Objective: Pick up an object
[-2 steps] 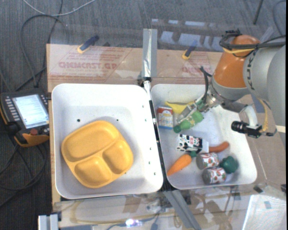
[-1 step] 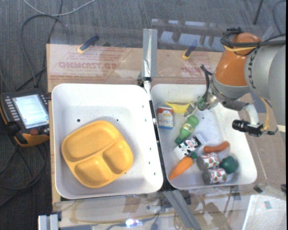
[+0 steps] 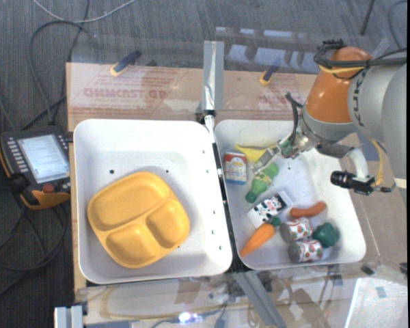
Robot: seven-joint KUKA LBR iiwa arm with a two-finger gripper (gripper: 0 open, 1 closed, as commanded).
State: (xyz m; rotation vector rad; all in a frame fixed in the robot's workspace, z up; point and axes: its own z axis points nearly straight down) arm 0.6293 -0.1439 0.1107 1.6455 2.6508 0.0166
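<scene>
At the lower right of the frame, the right bin (image 3: 356,251) holds two cans (image 3: 299,239), a carrot (image 3: 257,238), a green ball (image 3: 326,234) and a small carton (image 3: 235,167); nothing is lifted yet. Above them, mid-right, the jaws (image 3: 281,149) hang low over a yellow banana (image 3: 254,152) and green bottle (image 3: 261,182); spread or pinched, I cannot tell. The grasp and lift remain. The yellow tray (image 3: 138,217) lies lower left.

You see the right bin (image 3: 355,241) holding a carrot (image 3: 257,238), two cans (image 3: 300,240), a green bottle (image 3: 261,183), a sausage (image 3: 307,210) and a small carton (image 3: 235,167).
</scene>
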